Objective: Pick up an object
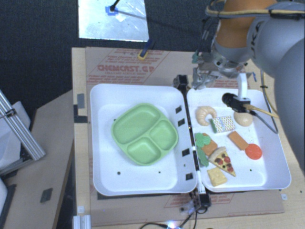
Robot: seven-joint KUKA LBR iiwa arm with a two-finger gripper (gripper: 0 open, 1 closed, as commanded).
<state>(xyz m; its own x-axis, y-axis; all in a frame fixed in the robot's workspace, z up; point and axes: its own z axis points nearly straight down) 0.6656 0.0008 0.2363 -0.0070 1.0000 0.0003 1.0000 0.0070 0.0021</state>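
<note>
The right bin holds several toy foods: a pale croissant, a dotted white block, a beige egg shape, an orange bar, a red-orange disc, a green leafy piece, a pizza slice and a yellow square. My gripper hangs over the far left corner of this bin, above and behind the croissant. Nothing shows in it.
The left bin carries a green divided plate. Black clips line the ridge between the bins. The grey arm covers the upper right. A shiny square sheet lies beyond the bench.
</note>
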